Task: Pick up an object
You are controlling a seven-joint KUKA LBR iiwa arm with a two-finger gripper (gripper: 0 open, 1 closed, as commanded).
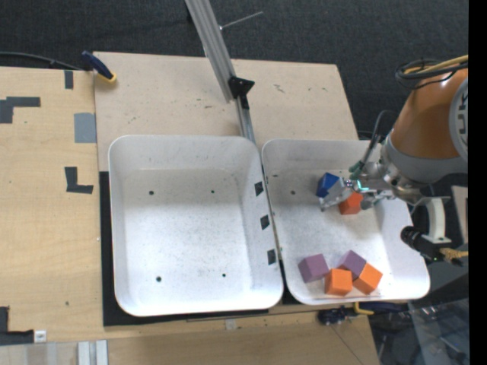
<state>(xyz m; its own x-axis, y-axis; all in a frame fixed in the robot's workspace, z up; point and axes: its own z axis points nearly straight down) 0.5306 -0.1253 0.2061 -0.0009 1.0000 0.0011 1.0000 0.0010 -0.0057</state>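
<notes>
My gripper is low in the right bin, near its upper middle, coming off the grey and orange arm at the right. A red-orange block lies directly under the gripper and is partly hidden by it. A blue block sits just to the left, touching or nearly touching the gripper. I cannot see whether either block is held.
Near the right bin's front edge lie two purple blocks and two orange blocks. The left bin adjoins on the left. A slanted metal rail crosses above the bins.
</notes>
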